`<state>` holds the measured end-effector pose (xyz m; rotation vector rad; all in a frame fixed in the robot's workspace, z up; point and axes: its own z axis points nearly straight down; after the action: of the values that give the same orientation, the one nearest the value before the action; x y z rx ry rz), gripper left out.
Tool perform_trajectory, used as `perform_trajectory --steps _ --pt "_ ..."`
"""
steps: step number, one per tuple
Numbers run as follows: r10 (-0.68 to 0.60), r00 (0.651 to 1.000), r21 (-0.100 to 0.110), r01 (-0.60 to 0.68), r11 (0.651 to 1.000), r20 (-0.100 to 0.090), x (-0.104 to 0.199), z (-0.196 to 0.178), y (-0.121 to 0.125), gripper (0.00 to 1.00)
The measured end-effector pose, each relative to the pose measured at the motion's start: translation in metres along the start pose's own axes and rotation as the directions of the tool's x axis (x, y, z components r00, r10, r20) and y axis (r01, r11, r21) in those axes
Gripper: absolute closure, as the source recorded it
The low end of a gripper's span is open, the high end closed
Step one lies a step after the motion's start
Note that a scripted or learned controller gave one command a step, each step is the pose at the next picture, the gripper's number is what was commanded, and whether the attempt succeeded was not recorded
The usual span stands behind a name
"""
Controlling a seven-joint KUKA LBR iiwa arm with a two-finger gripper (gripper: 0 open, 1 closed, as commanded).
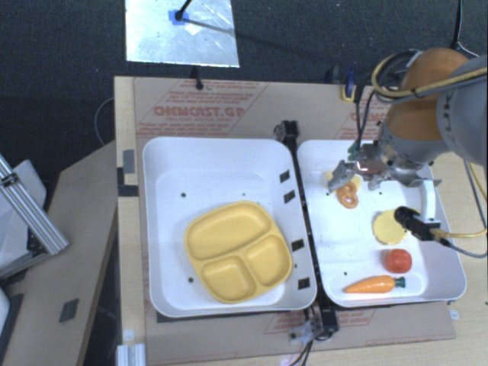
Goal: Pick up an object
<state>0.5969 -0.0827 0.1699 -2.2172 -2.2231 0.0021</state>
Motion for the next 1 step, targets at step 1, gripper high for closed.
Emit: perform_trajectory --steps 1 --pt "0.002 1.0 0.0 -0.002 1.0 0.0 -0.0046 0.0601 0.0044 0.0"
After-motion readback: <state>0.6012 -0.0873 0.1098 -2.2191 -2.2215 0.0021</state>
